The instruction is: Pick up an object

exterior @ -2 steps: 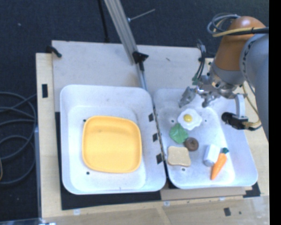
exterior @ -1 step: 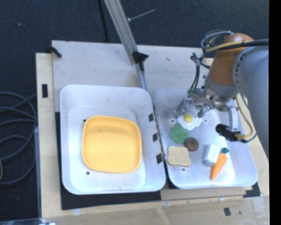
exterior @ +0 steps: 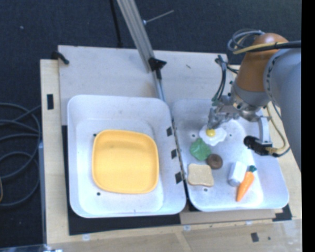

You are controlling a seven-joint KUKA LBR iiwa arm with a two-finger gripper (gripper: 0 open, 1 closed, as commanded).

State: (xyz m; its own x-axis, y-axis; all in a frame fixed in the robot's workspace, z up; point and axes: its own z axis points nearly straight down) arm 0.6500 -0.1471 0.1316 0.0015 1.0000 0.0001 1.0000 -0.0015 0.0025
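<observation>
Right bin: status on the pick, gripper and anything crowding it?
Gripper low over the fried egg, finger state unreadable. Egg on the right bin floor, not lifted. Green piece and brown ball crowd close below it.

Yellow plate (exterior: 125,161) in left bin (exterior: 79,106); black cables (exterior: 13,125) beside bench.

Your arm (exterior: 283,72) is grey with a rounded orange band (exterior: 254,62) above the wrist; thin dark cables (exterior: 241,38) loop beside that band.
</observation>
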